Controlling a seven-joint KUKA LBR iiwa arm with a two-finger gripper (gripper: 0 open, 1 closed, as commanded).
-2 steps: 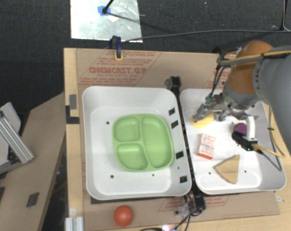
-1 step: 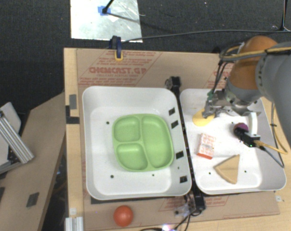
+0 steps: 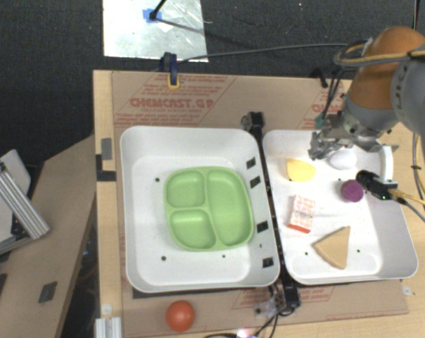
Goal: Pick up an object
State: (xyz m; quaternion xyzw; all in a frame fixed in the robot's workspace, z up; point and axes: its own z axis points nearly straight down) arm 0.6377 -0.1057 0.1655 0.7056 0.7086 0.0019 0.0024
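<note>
Evidently nothing is lifted yet: the claw hangs low in the right bin, its state beyond telling, a white ball just beside it and a yellow piece nearby.

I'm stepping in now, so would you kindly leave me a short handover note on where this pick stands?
Gripper: low over the back of the right white bin, nothing visibly held.
In that bin: yellow rounded piece, white rounded object beside the gripper, purple ball, red-and-white packet, tan wedge.
Left white bin: green divided tray.
Done: no pick visible. Left: grasp and lift one object.
</note>
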